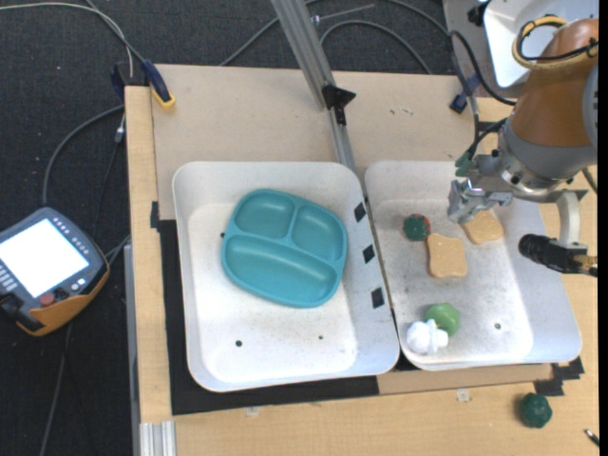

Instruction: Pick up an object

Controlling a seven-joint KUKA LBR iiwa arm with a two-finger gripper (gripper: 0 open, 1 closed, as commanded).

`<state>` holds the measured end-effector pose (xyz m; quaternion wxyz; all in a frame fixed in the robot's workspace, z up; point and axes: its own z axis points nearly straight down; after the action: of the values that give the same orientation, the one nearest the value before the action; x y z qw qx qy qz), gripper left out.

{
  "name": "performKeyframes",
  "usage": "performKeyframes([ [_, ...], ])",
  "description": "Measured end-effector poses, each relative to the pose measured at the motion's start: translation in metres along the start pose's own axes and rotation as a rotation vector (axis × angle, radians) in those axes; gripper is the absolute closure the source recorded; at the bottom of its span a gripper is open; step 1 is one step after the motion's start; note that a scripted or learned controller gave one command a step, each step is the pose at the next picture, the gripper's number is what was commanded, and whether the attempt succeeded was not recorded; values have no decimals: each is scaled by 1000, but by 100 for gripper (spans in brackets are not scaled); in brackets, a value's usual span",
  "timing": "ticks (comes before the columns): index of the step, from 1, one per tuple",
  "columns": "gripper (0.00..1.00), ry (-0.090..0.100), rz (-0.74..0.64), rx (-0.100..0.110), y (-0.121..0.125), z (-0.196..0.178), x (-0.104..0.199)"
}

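Place: robot lab, test bench
Bench [247, 112]: plywood top on dark carpet, clamps at its corners
Bins [285, 364]: two white trays side by side, holding toy food and a teal plate [283, 247]
Arm [556, 93]: industrial, orange band, reaching from the right
Pendant [43, 269]: handheld controller with screen on the floor
Cables [76, 27]: loose across the carpet

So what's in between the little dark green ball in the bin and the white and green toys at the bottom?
In the camera view, a tan bread-shaped piece lies between the dark green ball and the green toy beside the white one.
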<state>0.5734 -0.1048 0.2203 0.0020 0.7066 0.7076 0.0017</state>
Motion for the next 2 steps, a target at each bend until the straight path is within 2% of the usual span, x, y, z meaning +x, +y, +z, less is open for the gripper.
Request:
performKeyframes([
  [1,100,-1,0,-2,0,-50,-9],
  [2,100,2,-6,2,21,-46,50],
])
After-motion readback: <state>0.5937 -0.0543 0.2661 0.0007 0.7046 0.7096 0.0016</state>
